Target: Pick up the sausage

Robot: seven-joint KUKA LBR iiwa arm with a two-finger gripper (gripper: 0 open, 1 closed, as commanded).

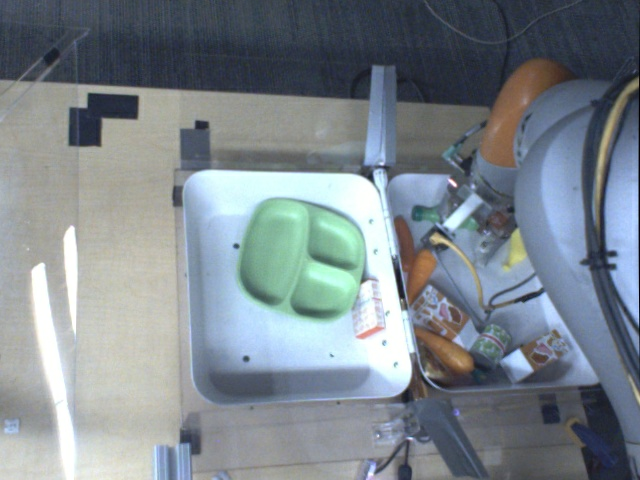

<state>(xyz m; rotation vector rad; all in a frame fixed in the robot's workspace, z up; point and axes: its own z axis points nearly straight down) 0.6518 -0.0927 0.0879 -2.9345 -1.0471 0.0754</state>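
Note:
The sausage (pixel 403 240) is a thin reddish-brown stick lying along the left wall of the right bin (pixel 560 376). An orange carrot (pixel 421 272) touches it on its right side. My gripper (pixel 487 226) hangs over the upper middle of the right bin, to the right of the sausage and apart from it. The wrist and the grey arm cover most of it.
The left bin (pixel 215 368) holds a green divided plate (pixel 301 258) and a small red-and-white packet (pixel 368 309). In the right bin lie a brown bun (pixel 446 354), a small can (pixel 490 344), two printed cartons (pixel 440 314) (pixel 548 348), a yellow piece (pixel 516 252) and a green piece (pixel 425 211).

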